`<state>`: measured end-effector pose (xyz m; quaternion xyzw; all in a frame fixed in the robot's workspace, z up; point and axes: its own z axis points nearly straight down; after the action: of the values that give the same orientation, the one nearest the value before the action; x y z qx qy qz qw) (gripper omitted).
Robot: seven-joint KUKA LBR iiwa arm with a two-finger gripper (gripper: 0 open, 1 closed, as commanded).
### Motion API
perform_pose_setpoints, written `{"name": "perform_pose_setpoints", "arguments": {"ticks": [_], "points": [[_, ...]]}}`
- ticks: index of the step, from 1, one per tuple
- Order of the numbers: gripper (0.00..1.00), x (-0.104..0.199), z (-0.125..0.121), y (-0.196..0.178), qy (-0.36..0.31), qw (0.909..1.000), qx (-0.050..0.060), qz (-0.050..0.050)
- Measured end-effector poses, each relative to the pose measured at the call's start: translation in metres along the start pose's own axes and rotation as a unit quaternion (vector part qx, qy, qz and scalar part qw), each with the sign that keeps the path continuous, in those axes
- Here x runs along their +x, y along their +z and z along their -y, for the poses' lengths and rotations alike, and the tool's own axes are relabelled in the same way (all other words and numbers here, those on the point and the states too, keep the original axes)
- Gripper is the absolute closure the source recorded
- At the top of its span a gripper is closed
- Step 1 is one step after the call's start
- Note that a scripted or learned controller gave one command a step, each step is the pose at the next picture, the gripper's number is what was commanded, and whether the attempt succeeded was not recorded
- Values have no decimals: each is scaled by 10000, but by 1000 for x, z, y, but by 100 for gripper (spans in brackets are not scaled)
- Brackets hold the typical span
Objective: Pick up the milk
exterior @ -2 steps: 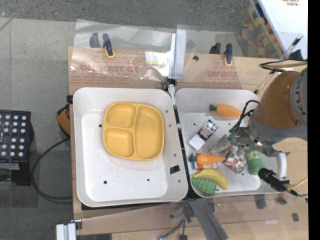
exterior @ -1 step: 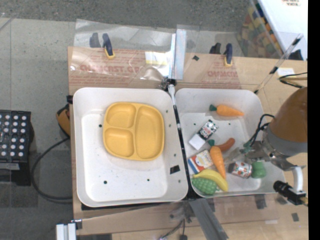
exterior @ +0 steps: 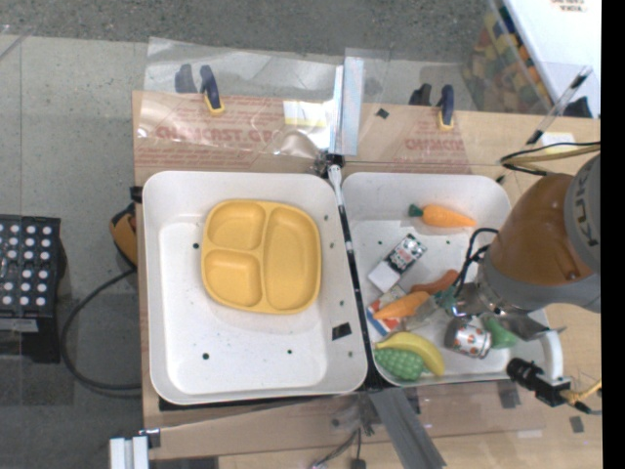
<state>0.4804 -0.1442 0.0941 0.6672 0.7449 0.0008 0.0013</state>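
Note:
The milk (exterior: 399,260) is a small white carton with a black-patterned side, lying tilted in the middle of the right bin (exterior: 386,191). My gripper (exterior: 459,307) hangs low over that bin's front right part, to the right of and nearer than the milk, about a carton's length away. It sits just above a silver can (exterior: 470,338) and beside an orange carrot-like piece (exterior: 437,283). The grey wrist and orange band (exterior: 545,231) cover the bin's right side. Nothing of the milk is between the fingers.
A carrot (exterior: 447,217) lies at the back of the right bin. An orange piece (exterior: 402,305), a banana (exterior: 415,346) and a green fruit (exterior: 401,362) crowd its front. The left bin (exterior: 176,291) holds a yellow divided plate (exterior: 262,256).

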Motion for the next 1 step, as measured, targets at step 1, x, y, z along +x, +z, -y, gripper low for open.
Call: {"name": "perform_pose_setpoints", "arguments": {"ticks": [1], "points": [[0,-53,-72,2,17,10000,16,6]]}}
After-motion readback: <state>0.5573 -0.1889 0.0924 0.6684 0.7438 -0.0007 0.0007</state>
